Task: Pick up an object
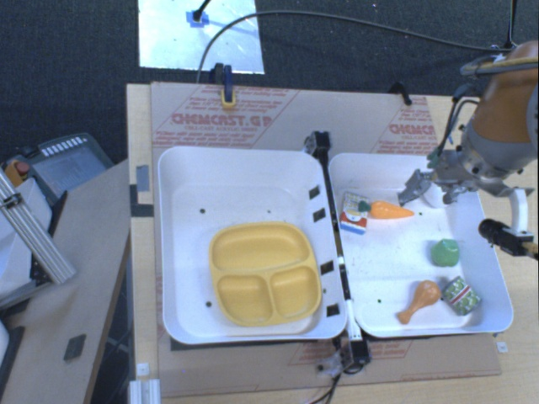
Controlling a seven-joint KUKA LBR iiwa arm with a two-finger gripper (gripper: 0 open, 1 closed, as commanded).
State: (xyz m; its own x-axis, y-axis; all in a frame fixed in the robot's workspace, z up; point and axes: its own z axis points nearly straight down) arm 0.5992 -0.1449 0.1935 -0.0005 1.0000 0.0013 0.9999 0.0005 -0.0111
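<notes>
While the pincer (431,188) hangs over the far part of the right bin (484,310), its two grey fingers stand apart and nothing sits between them, so it is open and carrying nothing. Just to its left lies the carrot (392,211), orange, lying on its side with its tip pointing right toward the fingers. Touching the carrot's left end, or very nearly, is a small carton (354,211) in red, white and green, pushed up by the divider between the bins. Nearer in the same bin sit a green block (445,252), a tan drumstick-shaped toy (419,299) and a small green-and-white patterned packet (460,295), the last two close together at the near right corner. The left bin (185,225) holds a yellow divided plate (264,272). Both bins rest on a tabletop (278,112) covered by a printed board.

Any of the right-bin pieces would serve the task, and the carrot looks the closest candidate. The risk, as I judge it, is that the fingers come down off to the carrot's right and close on bare bin floor, or that they meet the tapered tip, which would likely squirt out sideways. A descent further left could catch the carton as well and shove both against the divider.
</notes>
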